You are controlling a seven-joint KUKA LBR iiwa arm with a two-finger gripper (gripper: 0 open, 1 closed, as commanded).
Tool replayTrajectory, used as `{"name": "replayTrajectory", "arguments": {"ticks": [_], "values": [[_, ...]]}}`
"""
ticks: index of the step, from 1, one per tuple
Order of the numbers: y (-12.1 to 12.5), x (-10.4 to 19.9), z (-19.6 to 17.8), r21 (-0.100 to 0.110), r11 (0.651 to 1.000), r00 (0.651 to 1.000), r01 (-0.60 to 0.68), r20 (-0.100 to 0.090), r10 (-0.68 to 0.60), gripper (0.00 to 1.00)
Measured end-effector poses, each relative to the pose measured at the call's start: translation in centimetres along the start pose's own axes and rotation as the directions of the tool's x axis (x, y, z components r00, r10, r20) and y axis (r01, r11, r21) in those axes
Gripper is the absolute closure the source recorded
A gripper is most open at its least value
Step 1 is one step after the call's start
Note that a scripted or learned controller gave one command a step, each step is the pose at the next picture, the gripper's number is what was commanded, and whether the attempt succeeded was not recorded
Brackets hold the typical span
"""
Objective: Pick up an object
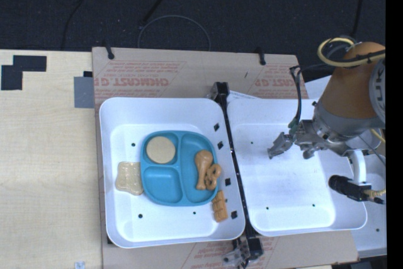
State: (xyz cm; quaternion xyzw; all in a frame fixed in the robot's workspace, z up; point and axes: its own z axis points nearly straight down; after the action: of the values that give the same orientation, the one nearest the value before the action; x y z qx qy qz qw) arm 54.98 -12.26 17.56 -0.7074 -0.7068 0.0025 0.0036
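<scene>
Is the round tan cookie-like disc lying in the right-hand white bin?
No: the round tan cookie-like disc sits in a compartment of the blue divided plastic plate, inside the left white bin.

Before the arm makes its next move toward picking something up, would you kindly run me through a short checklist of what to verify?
1. Objects to pick lie in the left bin: ok, a blue tray holds a round cookie and a pretzel-like piece.
2. Loose items beside the tray: ok, a pale piece at its left, a brown piece at its lower right.
3. Gripper above a target: not ok, it hangs over the right bin.
4. Gripper carrying anything: cannot tell.
5. Path across the divider: cannot tell.
</scene>
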Motion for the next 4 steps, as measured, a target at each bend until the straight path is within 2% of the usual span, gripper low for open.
{"name": "replayTrajectory", "arguments": {"ticks": [1,2,4], "values": [[0.3,-0.1,4.5,-0.001,1.000,1.000,0.001,0.000,-0.001,0.00],[0.4,-0.3,3.2,-0.003,1.000,1.000,-0.004,0.000,0.004,1.00],[0.8,-1.1,-6.6,-0.012,1.000,1.000,0.002,0.002,-0.002,1.00]]}}
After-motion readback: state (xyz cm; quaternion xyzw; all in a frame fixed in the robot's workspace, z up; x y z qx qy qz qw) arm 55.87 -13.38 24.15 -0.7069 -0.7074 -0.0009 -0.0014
